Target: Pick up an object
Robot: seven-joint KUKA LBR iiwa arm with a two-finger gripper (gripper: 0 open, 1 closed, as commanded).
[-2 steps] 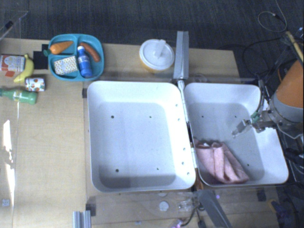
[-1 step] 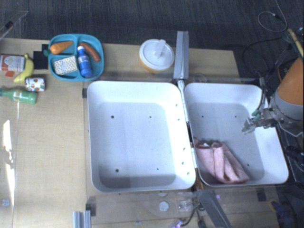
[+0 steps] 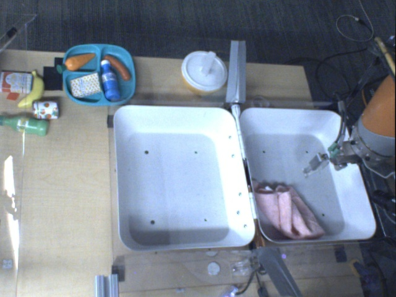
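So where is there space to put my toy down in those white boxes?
The left bin has bare floor from wall to wall. In the right bin, the far half is bare, between the divider and the gripper. It is crowded at the near end, where the pink cloth lies, and by the gripper on the right.

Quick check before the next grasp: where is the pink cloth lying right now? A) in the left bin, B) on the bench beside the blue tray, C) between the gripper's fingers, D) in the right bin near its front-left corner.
D: the pink cloth lies crumpled on the right bin's floor by the front-left corner, apart from the gripper above it.
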